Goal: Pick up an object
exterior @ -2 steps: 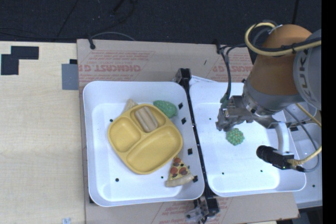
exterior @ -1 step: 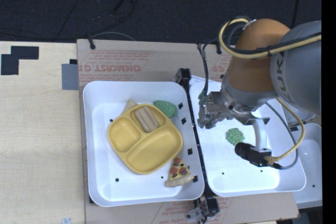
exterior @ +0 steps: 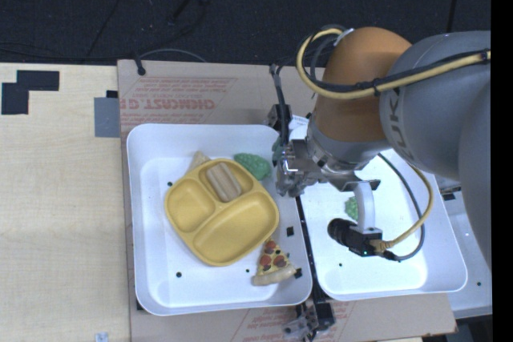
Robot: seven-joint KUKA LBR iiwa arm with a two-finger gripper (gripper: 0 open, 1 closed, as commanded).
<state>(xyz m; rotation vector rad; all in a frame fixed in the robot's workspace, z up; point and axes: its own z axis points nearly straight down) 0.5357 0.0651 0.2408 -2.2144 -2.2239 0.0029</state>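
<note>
We see the grey arm with its orange band reaching in from the right, and its tool point(exterior: 287, 172) hangs over the seam between the two shallow white bins, just at the right rim of the left bin point(exterior: 152, 252). Whether the tool is open or closed we cannot tell; the wrist hides that part of it, and nothing is visibly gripped.

The nearest candidate is the green leafy toy piece point(exterior: 253, 165), lying in the left bin just to the left of the tool, against the upper right edge of the yellow three-compartment plastic plate point(exterior: 228, 224). A tan bread-like slice point(exterior: 224, 182) rests in the plate's upper compartment, its long axis running up and down the view with a slight slant. A toy pizza slice point(exterior: 273, 263) lies below the plate, near the bin's lower right corner, well down from the tool.

We judge that a short shift left would put the tool over the green piece.
</note>
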